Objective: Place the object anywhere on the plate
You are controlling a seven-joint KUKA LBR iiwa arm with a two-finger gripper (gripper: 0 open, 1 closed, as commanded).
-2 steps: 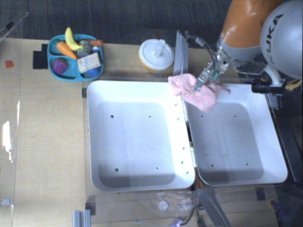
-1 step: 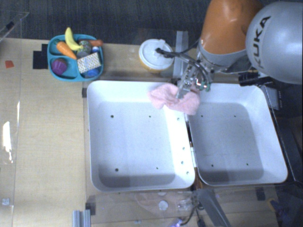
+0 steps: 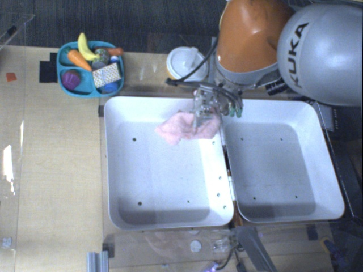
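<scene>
Two shallow white bins sit side by side on the bench, and the left bin [image 3: 164,214] serves as the reference here. The pink cloth [image 3: 180,127] lies crumpled at that bin's far right corner, its right part drawn up under the gripper [image 3: 205,117], which hangs above the same corner. The fingers appear to be pinched on the cloth's upper fold, though the metal parts blur together there. The grey arm [image 3: 317,50] with its orange band [image 3: 249,33] rises behind the right bin [image 3: 289,208], which adjoins the left bin's right wall. Beyond the left bin's far left corner rests a blue divided plate [image 3: 63,83] holding a toy banana [image 3: 85,47], a toy carrot [image 3: 78,59] and other small items. A white cup [image 3: 182,63] stands just past the left bin's far rim.
</scene>
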